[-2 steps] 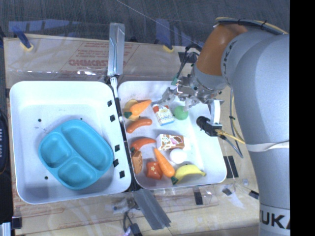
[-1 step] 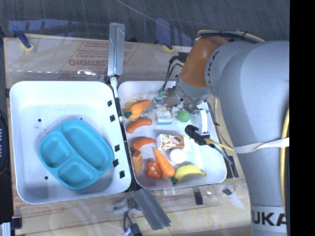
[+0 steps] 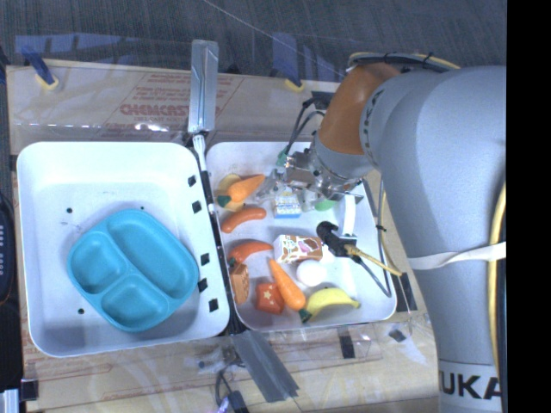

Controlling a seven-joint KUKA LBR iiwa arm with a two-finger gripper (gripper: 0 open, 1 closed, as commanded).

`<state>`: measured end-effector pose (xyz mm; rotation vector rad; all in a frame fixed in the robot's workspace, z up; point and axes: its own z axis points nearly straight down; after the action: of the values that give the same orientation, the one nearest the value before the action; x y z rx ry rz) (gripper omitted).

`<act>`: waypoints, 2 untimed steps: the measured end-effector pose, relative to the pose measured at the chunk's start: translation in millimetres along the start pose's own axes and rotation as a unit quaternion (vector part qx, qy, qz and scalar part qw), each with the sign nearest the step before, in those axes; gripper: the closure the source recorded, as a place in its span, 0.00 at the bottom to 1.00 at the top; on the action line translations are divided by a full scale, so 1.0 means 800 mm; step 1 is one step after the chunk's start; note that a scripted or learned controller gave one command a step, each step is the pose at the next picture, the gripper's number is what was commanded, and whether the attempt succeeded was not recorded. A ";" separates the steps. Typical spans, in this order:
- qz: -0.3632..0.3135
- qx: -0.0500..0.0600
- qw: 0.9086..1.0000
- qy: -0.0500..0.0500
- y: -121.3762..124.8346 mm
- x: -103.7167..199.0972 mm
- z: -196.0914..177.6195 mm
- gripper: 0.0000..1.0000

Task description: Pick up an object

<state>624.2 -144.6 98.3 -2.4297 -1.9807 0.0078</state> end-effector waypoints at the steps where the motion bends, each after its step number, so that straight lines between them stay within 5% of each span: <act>1: 0.009 0.000 1.000 0.000 -0.009 0.027 -0.009 0.00; 2: -0.055 0.000 0.998 0.000 -0.006 0.021 0.009 0.00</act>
<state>622.8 -126.9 91.2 -2.3167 -2.1109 0.0061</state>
